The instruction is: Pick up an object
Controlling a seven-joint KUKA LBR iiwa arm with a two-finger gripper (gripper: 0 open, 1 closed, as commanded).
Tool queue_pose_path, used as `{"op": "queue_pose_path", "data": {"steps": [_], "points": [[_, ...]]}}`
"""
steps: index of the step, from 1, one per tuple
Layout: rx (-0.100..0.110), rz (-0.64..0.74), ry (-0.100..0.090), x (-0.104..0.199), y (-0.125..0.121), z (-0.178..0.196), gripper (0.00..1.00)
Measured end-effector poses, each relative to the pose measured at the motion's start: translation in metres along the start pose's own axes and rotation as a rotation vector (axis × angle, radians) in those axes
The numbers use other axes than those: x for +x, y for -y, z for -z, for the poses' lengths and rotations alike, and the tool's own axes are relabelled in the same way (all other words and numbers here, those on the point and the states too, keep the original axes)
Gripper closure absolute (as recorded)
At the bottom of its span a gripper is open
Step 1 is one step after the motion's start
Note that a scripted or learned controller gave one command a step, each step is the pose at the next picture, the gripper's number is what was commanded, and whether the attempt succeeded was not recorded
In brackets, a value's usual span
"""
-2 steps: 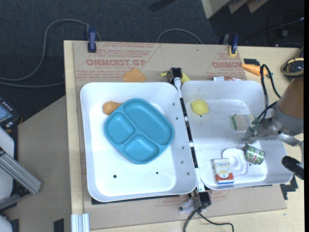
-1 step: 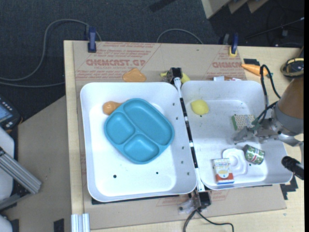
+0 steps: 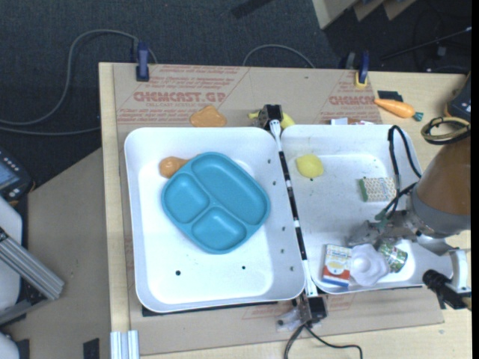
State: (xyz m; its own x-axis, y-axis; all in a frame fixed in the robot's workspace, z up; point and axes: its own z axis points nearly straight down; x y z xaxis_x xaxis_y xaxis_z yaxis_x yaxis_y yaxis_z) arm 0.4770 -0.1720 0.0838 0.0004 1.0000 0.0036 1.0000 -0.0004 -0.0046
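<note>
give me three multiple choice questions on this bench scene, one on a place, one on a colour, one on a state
1. Where does the divided plate lie?
A. left bin
B. right bin
C. on the cardboard behind the bins

2. What colour is the round object near the far left corner of the right bin?
A. red
B. yellow
C. purple

3. How does the divided plate sit?
A. leaning on the bin wall
B. upside down
C. flat, compartments facing up

Answers: 1 A, it fills the middle of the left bin. 2 B, it is plainly yellow against the white floor. 3 C, its three hollows are visible from above.
</note>
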Motion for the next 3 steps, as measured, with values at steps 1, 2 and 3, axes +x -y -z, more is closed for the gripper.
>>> {"op": "queue_pose_path", "data": {"steps": [1, 2, 3], "points": [[-0.008, 0.007, 0.004, 0.074, -0.054, 0.001, 0.00], [-0.017, 0.001, 0.009, 0.026, -0.124, 0.057, 0.00], [-0.011, -0.001, 0.004, -0.027, -0.096, 0.003, 0.00]]}}
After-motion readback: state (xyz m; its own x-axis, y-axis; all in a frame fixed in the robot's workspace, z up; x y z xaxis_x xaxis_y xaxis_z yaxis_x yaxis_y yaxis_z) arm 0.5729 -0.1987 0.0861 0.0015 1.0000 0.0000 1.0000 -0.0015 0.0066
